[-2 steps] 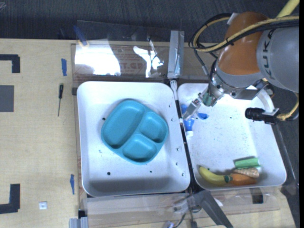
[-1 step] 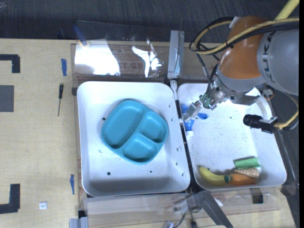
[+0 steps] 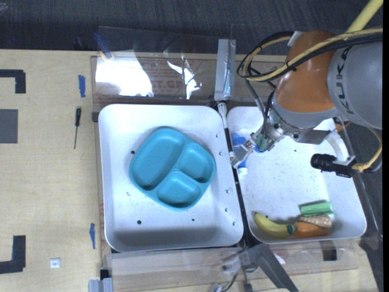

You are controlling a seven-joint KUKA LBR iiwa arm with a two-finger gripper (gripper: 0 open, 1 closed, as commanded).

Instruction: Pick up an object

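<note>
The grey arm [image 3: 358, 84] reaches in over the right bin [image 3: 346, 187], its hand [image 3: 258, 143] low near that bin's left wall, just beside a small blue object [image 3: 240, 143]. I cannot tell how the hand is set. Along the near edge of the same bin lie a banana [image 3: 270, 225], a carrot [image 3: 313, 227] and a green item [image 3: 316, 208], close together and well apart from the hand. The left bin [image 3: 115, 212] holds a blue divided plate [image 3: 173, 167]. Both bins sit on the wooden surface [image 3: 42, 163].
</note>
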